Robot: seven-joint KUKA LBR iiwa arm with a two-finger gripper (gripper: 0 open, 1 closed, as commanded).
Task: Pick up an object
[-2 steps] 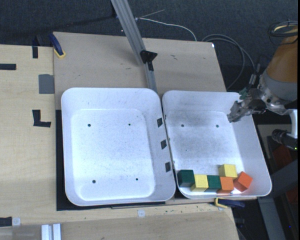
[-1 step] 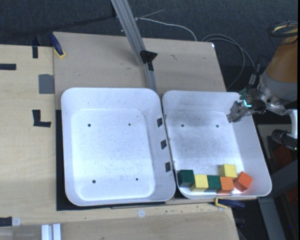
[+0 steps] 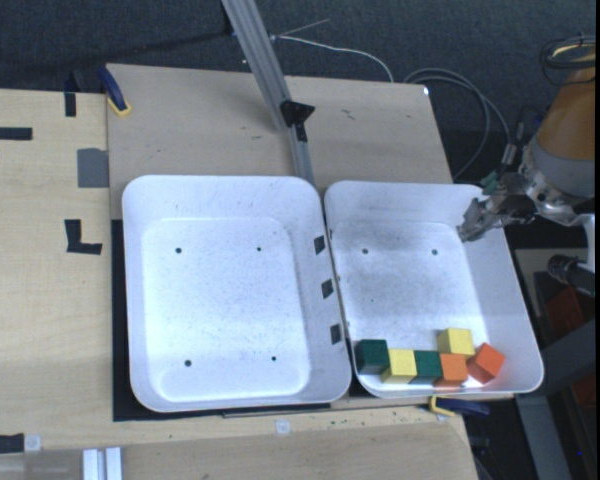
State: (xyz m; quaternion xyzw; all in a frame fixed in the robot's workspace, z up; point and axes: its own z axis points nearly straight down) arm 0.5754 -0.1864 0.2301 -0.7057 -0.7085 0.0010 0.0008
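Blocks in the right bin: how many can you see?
6, clustered along the right bin's near edge: dark green, yellow, green, orange, yellow behind, red-orange. More could be hidden.

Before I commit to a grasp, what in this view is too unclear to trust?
- Gripper: small and blurred at the right bin's far edge; finger state unreadable.
- Blocks: packed together in the near corner, so their count and gaps are unclear.
- Arm: cut off by the frame edge.
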